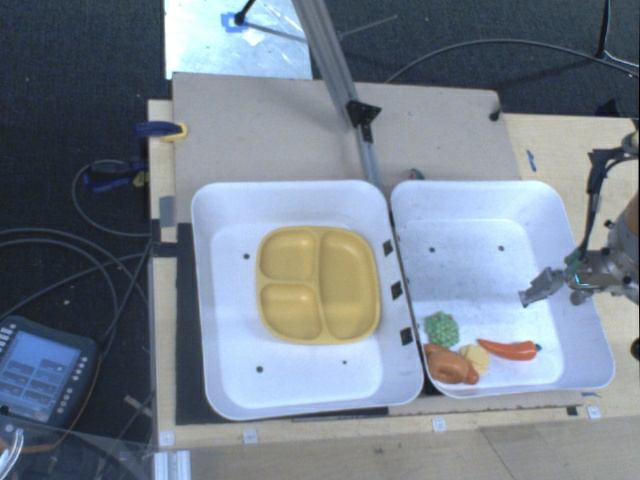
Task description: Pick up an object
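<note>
At the left of the bench, left bin: one yellow divided plate, three compartments, lying flat near the bin's middle, apart from every wall. Right bin, near edge, left to right: green broccoli-like toy; below it a brown-orange piece, possibly toy meat, close against the near-left corner; a small pale yellow piece touching or just beside it; a red-orange chili or carrot toy lying lengthwise along the near edge, apart from the near wall. Gripper: above the right side of the right bin, beside its right wall, up-bin from the red-orange toy and apart from it; whether it stands apart or together cannot be told at this size and blur; nothing seen held. Task status, judged: no object yet picked. Risks, judged: the cluster near the near-left corner is tight, so a closing grasp could catch two pieces or push one against the sloped wall; the slender red-orange toy may roll or slip out if taken off-centre or along its length; a descent close to the right wall could strike the rim.
</note>
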Controlling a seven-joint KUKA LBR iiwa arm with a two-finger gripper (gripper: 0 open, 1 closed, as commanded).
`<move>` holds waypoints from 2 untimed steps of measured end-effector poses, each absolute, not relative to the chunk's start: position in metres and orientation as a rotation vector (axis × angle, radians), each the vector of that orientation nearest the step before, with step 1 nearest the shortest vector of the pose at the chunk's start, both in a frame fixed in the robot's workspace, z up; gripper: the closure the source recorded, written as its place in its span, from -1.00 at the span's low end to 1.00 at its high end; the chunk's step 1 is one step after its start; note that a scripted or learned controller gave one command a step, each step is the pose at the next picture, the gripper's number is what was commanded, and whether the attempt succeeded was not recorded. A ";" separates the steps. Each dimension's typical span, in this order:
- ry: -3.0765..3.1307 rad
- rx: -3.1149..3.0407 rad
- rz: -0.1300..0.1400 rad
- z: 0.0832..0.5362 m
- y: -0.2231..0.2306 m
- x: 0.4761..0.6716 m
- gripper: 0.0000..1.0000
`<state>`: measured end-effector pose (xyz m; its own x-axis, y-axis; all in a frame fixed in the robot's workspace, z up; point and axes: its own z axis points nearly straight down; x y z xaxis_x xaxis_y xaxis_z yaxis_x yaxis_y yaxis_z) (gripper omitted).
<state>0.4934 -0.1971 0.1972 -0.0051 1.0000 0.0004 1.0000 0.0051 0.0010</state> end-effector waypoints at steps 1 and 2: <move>2.224 2.217 0.002 0.197 -0.197 0.494 -1.00; 2.226 2.222 -0.002 0.144 -0.187 0.496 -1.00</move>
